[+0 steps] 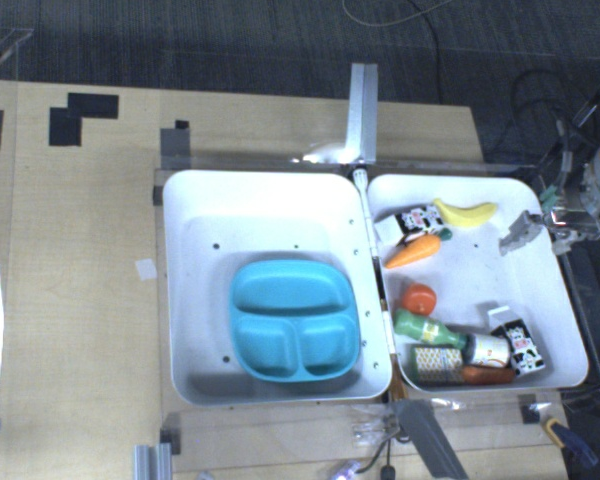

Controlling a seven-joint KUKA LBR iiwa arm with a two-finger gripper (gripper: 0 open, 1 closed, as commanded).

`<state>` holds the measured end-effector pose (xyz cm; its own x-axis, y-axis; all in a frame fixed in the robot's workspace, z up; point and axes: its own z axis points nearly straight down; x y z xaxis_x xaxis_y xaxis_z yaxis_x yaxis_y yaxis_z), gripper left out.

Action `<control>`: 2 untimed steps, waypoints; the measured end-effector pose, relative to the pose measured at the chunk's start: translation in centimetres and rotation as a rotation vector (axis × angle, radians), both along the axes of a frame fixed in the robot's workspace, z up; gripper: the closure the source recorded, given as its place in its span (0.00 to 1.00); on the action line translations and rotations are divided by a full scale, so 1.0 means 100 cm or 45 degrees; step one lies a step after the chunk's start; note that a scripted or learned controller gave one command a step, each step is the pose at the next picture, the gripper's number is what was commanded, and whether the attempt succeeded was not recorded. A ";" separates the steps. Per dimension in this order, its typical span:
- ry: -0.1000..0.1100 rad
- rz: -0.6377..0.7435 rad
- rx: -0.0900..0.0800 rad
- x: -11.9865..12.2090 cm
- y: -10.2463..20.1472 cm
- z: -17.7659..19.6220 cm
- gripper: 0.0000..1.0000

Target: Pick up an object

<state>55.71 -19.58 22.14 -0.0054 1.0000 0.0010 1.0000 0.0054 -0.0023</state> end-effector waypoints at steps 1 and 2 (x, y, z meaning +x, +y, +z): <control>-0.005 0.108 -0.001 -0.019 -0.009 -0.128 0.00; -0.017 0.107 -0.004 0.035 -0.009 -0.133 0.00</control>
